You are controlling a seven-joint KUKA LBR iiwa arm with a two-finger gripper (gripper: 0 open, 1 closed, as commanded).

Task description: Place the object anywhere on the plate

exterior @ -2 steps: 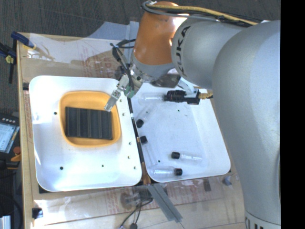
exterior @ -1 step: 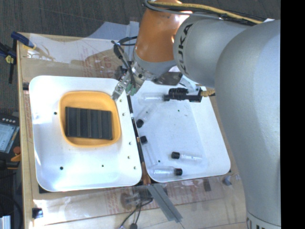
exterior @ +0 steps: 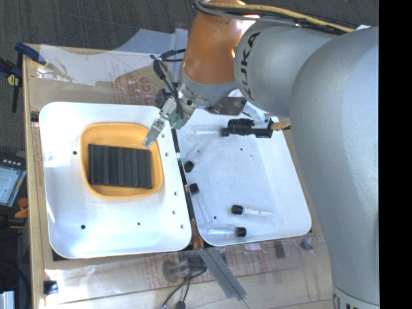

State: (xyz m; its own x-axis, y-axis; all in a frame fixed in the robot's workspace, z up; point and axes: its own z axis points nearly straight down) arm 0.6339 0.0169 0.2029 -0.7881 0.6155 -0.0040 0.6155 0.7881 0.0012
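Yellow plate (exterior: 116,136) lies beneath the gripper (exterior: 154,134) in the left bin (exterior: 58,172)

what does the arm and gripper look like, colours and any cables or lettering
The arm is bulky, rounded and matt grey, with a glossy orange band above the wrist and dark KUKA lettering beside it. Black cables loop around the band. The gripper is slim and pale metallic.

robot lab: kuka arm (exterior: 309,76), bench bins (exterior: 58,172), cables (exterior: 180,291)
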